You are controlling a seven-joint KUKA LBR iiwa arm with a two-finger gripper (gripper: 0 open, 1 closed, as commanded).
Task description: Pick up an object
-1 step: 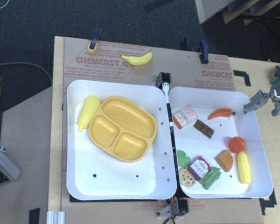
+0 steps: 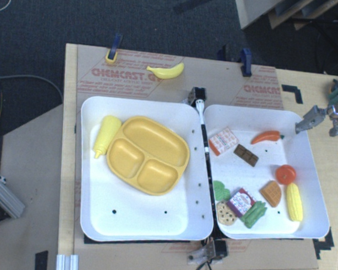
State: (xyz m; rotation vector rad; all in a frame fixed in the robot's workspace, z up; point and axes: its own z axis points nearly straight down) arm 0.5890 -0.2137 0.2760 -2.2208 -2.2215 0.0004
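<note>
Nearest in the right bin [image 2: 315,174], a cookie [image 2: 225,213] lies by a purple packet [image 2: 241,202] and green vegetable [image 2: 255,214]; corn [image 2: 294,202], waffle [image 2: 271,193] and tomato [image 2: 285,173] sit rightward. Deeper, a chocolate bar [image 2: 246,155], then a chili [image 2: 266,136]. The end effector [image 2: 309,120] hangs over the bin's far right rim; grip unclear.
</note>
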